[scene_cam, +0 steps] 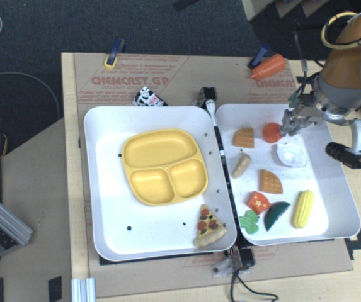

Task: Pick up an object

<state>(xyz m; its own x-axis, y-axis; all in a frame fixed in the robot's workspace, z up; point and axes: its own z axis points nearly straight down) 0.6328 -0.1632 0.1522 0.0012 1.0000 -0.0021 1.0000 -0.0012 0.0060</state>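
Tomato (pixel 271 132) sits upper right of frame, in the right bin (pixel 344 187). Your tool (pixel 290 126) hangs just beside it, likely lining up a grasp; you cannot tell its state.

A brown bench top (pixel 167 74) with red lettering carries two shallow white bins side by side, the left bin (pixel 101 187) and the right bin (pixel 338 206), touching along a black seam. Beyond them on the board lie a small black-and-white toy (pixel 148 97), an orange clamp (pixel 268 67) and a blue-yellow clamp (pixel 113 54).
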